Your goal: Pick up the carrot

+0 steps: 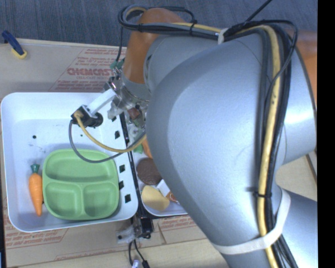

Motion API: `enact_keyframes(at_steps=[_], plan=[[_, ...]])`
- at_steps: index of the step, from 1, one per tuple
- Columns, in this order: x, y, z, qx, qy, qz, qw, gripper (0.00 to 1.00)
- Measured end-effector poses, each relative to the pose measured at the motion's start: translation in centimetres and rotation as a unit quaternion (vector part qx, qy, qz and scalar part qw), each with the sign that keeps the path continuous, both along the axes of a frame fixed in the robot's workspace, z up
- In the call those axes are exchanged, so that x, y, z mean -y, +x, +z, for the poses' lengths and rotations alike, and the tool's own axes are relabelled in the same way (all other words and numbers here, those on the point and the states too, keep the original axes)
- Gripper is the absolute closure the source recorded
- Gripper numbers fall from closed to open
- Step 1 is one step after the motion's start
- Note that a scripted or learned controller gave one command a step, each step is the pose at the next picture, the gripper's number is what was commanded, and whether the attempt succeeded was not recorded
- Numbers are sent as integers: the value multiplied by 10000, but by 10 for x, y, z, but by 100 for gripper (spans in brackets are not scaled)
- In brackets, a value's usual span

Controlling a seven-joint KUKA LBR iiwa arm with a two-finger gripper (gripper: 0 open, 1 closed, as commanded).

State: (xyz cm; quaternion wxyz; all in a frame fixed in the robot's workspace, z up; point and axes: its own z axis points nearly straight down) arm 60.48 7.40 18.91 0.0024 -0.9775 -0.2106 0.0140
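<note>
From the camera view above the surface, the carrot (36, 192) lies in the left bin (11, 110), along its left wall, just beside the green divided tray (81, 184) and well apart from the arm (223, 138). The claw (123, 102) seems to sit near the wall between the two bins, under the orange band; whether it is open or closed I cannot tell, since the arm hides it. Nothing looks grasped, so the approach step is in hand. Next, the claw must cross leftward over the tray and descend onto the carrot.
</note>
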Motion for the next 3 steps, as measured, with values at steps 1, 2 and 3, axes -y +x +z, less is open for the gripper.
enact_keyframes(at_steps=[1, 2, 3], plan=[[-33, -83, -71, 76, 29, 746, 9972, 0], [-33, -83, -62, 21, 36, 778, 9970, 100], [-81, -100, 68, 110, 43, 1863, 9824, 100]])
